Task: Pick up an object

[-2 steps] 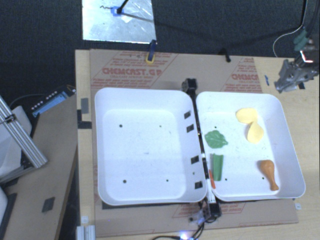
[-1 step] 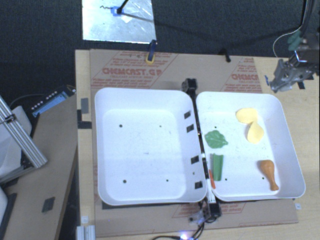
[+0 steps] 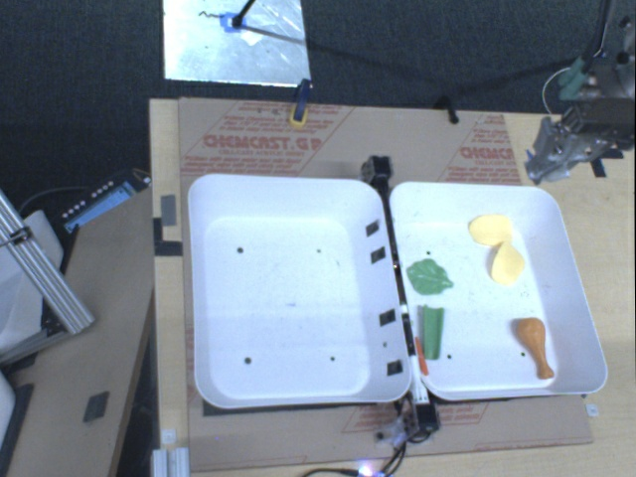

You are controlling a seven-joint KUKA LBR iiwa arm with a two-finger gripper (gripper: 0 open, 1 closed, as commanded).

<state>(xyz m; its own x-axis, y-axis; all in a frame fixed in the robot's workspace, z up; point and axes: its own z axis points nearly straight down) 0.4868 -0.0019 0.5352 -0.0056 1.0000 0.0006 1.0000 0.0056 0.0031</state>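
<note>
The right bin (image 3: 566,266) holds several small items. Two pale yellow pieces (image 3: 490,230) (image 3: 507,263) lie near its upper right. A green leaf-shaped piece (image 3: 429,276) sits toward the left wall, with a green stick (image 3: 432,330) and a thin orange stick (image 3: 420,350) below it. A brown drumstick-shaped item (image 3: 534,344) lies at the lower right. My gripper (image 3: 553,157) hangs at the upper right, above the bench just beyond the right bin's far corner, away from every item.
The left bin (image 3: 288,286) sits beside the right one, joined by black clips (image 3: 388,316) along the middle. A yellow clamp (image 3: 298,115) and a shiny metal sheet (image 3: 237,26) lie beyond the bench's far edge. Cables run across the dark floor.
</note>
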